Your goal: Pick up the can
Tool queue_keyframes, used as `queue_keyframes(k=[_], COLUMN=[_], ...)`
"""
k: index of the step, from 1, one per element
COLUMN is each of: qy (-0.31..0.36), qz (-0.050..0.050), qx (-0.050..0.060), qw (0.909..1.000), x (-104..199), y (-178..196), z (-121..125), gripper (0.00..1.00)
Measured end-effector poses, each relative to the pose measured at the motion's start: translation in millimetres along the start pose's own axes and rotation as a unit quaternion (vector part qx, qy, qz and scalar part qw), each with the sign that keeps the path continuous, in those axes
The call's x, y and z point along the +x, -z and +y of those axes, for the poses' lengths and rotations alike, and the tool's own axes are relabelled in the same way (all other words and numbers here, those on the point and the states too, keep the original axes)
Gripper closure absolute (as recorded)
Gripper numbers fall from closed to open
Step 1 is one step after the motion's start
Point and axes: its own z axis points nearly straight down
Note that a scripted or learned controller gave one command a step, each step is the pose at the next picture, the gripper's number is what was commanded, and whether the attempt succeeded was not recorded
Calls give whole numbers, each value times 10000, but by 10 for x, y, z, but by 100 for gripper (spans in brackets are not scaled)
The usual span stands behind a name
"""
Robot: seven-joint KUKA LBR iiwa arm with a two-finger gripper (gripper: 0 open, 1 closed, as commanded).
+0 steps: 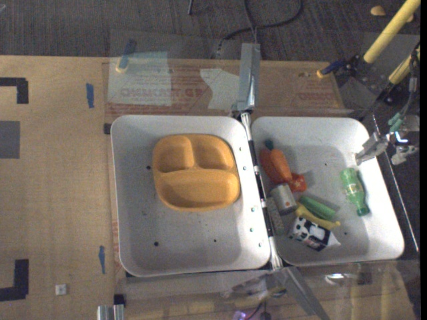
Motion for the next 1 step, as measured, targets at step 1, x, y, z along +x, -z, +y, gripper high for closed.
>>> queue_keyframes(k=[1], qy=[-139], qz=[-5], qx=[-15], qw=[9999], x=[657], y=[-1645], z=[468], gripper=[0])
